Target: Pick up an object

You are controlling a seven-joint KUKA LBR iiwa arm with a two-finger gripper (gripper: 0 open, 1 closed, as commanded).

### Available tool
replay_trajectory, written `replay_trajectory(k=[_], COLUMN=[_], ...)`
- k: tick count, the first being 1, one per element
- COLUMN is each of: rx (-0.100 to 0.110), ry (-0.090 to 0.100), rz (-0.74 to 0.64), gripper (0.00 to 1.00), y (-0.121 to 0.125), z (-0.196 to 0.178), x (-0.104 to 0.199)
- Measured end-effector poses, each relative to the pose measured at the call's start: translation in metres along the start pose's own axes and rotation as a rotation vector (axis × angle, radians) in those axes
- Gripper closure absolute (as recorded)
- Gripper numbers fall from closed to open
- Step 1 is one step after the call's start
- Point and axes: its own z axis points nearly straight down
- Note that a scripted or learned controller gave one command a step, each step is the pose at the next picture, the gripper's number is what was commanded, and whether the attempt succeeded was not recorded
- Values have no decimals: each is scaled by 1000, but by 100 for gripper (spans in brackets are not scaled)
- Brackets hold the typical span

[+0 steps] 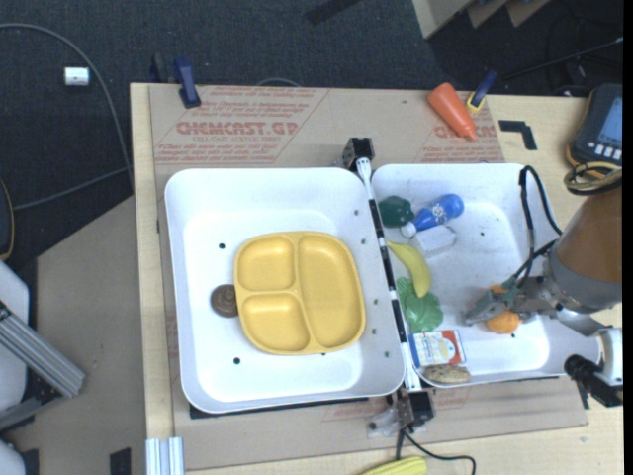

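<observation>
Two shallow white bins side by side on the counter [297, 117]; left bin [198, 265] carrying a yellow divided plate [297, 290] near its middle, with a brown round thing [224, 300] just beside the plate's left edge, partly tucked under it. Right bin [485, 191] cluttered along its left wall: dark green lump [396, 211] at the top, blue and white bottle [437, 212] touching it on the right, banana [412, 267] below, green leafy toy [423, 311] under the banana, small red and white carton [437, 347] near the bottom corner. Grey arm [584, 265] reaching in from the right; fingers [497, 310] low over the right bin's floor, spread apart, one tip [480, 314] pointing left; small orange ball [503, 323] just under and touching the fingers, whether truly pinched impossible to tell. Orange carrot-shaped toy [452, 110] lying outside the bins on the counter, above the right bin.
</observation>
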Motion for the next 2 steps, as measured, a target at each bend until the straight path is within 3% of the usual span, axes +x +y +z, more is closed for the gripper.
replay_trajectory(k=[1,2], rx=[-2,-3], ry=[-1,0], rz=[1,-3], gripper=[100,100], y=[1,40], z=[-10,-100], x=[0,105])
